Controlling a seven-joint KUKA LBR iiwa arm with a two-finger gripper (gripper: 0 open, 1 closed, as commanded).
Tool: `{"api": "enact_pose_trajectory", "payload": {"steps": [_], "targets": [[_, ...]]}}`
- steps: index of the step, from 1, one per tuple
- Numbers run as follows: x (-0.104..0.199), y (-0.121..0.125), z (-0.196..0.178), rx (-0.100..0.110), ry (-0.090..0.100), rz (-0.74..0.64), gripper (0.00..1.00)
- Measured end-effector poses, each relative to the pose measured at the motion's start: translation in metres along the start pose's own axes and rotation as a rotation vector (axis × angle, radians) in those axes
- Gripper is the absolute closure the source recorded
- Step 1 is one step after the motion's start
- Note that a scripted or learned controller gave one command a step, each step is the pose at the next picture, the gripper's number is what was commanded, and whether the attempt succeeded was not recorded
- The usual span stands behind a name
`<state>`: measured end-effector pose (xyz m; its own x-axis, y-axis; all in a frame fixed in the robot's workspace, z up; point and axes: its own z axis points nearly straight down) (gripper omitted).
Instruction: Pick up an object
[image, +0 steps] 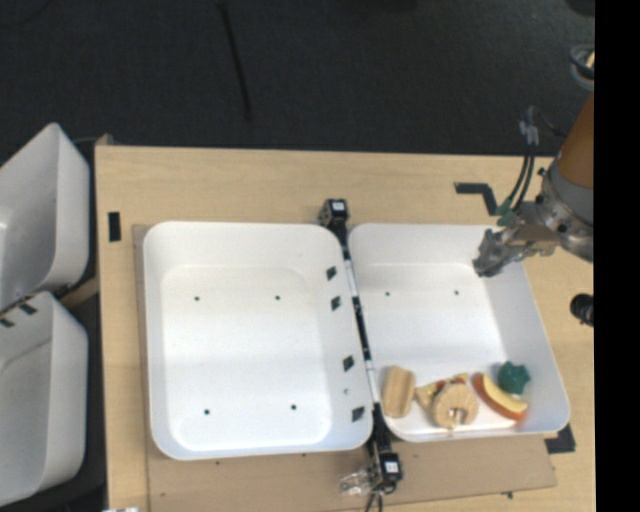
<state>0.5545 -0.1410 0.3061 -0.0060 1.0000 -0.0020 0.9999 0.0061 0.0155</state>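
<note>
Tan block (397, 390), wooden toy (450, 402), red-green apple slice (503, 392): right bin's near edge, clustered.

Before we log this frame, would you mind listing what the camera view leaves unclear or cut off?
- Gripper: small and blurred above the right bin's far right corner; finger state unreadable.
- Arm: cut off by the right frame edge past the wrist.
- Small objects along the right bin's near edge, wooden block, red-rimmed slice, green piece: too small to identify firmly.
</note>
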Motion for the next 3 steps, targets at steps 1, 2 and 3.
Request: {"api": "enact_pose_trajectory", "payload": {"steps": [1, 2, 3], "targets": [[-0.057, -0.031, 0.092, 0.023, 0.000, 0.012, 1.00], [-0.017, -0.051, 0.020, 0.008, 0.001, 0.001, 1.00], [0.023, -0.064, 0.002, 0.011, 0.002, 0.000, 1.00]]}}
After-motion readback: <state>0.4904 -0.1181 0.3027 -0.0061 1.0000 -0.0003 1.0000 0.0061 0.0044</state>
